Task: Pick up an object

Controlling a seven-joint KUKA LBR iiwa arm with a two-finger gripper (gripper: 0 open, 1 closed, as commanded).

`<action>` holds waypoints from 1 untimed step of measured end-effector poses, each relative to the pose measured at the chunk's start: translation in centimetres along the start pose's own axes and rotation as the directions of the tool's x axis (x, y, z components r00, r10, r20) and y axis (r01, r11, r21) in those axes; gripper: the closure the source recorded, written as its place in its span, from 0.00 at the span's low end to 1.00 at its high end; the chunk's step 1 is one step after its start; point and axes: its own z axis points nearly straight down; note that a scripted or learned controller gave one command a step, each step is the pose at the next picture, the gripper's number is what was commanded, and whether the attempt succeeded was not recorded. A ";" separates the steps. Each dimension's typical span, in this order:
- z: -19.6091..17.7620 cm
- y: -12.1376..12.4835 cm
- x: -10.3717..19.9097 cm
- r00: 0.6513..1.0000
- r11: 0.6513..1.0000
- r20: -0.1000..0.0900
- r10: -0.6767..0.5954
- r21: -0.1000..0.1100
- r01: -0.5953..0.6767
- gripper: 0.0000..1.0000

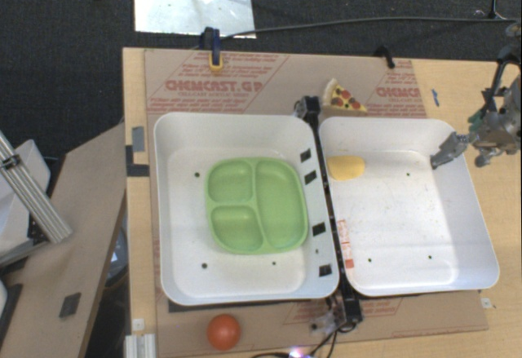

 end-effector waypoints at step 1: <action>-0.6 0.2 0.1 1.000 1.000 0.003 -0.003 -0.011 0.003 0.00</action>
